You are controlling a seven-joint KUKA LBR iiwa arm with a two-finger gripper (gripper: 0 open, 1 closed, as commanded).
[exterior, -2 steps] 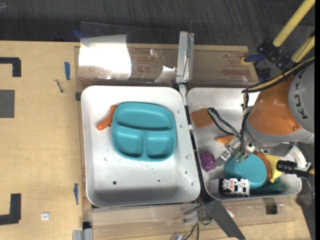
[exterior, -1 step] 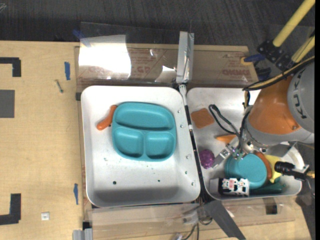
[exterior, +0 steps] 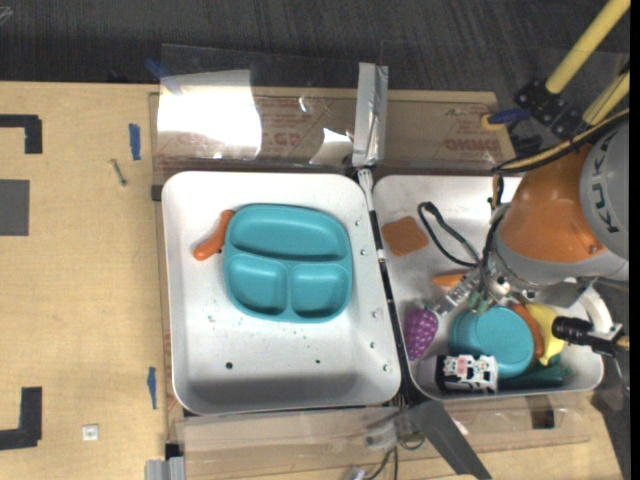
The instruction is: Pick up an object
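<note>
At the near edge of the right bin [exterior: 590, 376] lies a small black-and-white toy cow [exterior: 468, 370], just in front of a teal cup [exterior: 494, 340] with yellow and green pieces beside it. A purple bunch of toy grapes [exterior: 421, 332] rests near the divider. The gripper [exterior: 480, 293] hangs over the cup's far edge; whether it grasps anything cannot be told. Farther back lies an orange flat piece [exterior: 404, 235]. In the left bin [exterior: 190, 298], a teal divided plate [exterior: 288, 261] sits beside an orange carrot-like toy [exterior: 212, 237].
</note>
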